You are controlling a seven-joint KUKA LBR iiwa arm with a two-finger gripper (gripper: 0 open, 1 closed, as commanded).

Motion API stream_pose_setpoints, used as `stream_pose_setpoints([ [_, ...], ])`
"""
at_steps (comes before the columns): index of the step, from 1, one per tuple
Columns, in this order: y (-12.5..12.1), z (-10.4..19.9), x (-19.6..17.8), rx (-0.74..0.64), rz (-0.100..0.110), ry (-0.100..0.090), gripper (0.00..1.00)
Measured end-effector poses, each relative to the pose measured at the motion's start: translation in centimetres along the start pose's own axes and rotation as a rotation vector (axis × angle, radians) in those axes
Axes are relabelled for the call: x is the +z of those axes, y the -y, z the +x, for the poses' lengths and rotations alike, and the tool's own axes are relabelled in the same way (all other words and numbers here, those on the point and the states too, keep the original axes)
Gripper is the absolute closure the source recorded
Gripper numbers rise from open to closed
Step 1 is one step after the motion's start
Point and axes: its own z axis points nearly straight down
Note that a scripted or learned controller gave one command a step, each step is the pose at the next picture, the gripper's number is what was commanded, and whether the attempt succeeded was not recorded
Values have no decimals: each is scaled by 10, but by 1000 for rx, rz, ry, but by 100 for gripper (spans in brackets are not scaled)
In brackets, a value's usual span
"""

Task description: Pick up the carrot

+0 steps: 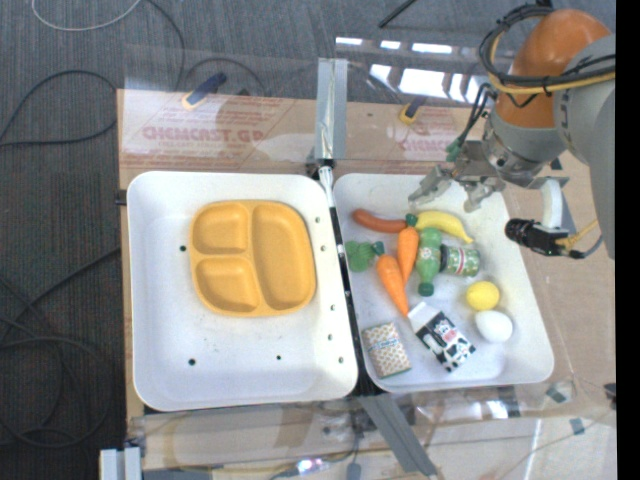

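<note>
Two carrots (pixel 398 268) lie in the right bin (pixel 530 358) — the pincer (pixel 452 189) hangs above them, fingers apart, holding nothing

Tray (pixel 250 258) in L bin (pixel 160 348); carrots (pixel 393 283), banana (pixel 445 225), lemon (pixel 483 295), egg (pixel 493 325) in R bin (pixel 520 368).

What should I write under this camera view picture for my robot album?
Robot claw hovers, open, over the right bin, above two carrots and a banana; a yellow tray sits in the left bin.
</note>
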Motion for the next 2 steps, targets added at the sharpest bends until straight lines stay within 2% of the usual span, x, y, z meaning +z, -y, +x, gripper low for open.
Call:
stream_pose_setpoints([
  [1,0,0,0,0,0,0,0],
  [2,10,32,89,-148,-3,1,0],
])
